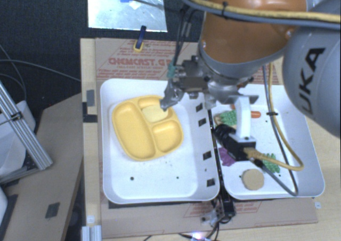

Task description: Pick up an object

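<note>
- Camera view from above: we see two shallow white bins side by side on the table [58,144], the left bin [133,189] and the right bin [306,173].
- A yellow divided plate [144,130] lies flat in the left bin, toward its far side. It has one long compartment on the left and two smaller ones on the right.
- The pincer [168,97] sits at the far right rim of the yellow divided plate, by the smaller far compartment. We cannot tell whether it touches the plate.
- We cannot tell whether the pincer is released, clenched or grasping the rim.
- The arm [250,16], grey with an orange band, reaches in from the right and covers the far part of the right bin.
- In the right bin, a tan round disc [252,179] lies near the near wall.
- A purple piece [228,156] lies close to the left wall and a green piece [272,163] just right of the disc.
- Farther back lie another green piece [229,115] and a small orange-red piece [256,113].
- A cardboard sheet [133,61] with red lettering lies under both bins.
</note>
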Motion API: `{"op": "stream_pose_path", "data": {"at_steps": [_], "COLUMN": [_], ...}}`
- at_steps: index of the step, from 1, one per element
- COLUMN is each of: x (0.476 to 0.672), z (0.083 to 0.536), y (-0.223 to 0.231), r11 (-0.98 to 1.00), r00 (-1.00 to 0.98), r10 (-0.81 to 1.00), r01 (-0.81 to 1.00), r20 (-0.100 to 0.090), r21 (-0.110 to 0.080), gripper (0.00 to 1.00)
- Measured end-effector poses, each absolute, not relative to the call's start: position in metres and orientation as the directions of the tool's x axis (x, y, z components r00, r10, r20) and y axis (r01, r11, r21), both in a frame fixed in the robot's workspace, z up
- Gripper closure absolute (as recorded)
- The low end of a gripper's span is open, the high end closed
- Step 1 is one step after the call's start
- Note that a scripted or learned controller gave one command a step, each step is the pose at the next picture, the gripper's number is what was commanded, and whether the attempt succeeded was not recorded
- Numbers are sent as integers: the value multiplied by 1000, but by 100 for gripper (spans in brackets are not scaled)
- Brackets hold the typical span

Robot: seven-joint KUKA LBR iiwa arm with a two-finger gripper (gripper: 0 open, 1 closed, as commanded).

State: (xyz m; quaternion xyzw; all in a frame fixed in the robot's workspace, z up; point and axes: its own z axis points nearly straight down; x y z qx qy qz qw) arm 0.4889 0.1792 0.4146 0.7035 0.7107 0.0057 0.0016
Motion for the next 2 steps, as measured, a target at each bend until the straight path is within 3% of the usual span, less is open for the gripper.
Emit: {"op": "stream_pose_path", "data": {"at_steps": [1, 2], "x": [538, 489], "z": [455, 541], "y": [198, 183], "r11": [7, 6], "r00": [-7, -6], "r10": [1000, 1000], "r01": [1000, 1000], "r20": [2, 6], "r21": [9, 11], "gripper": [0, 0]}}
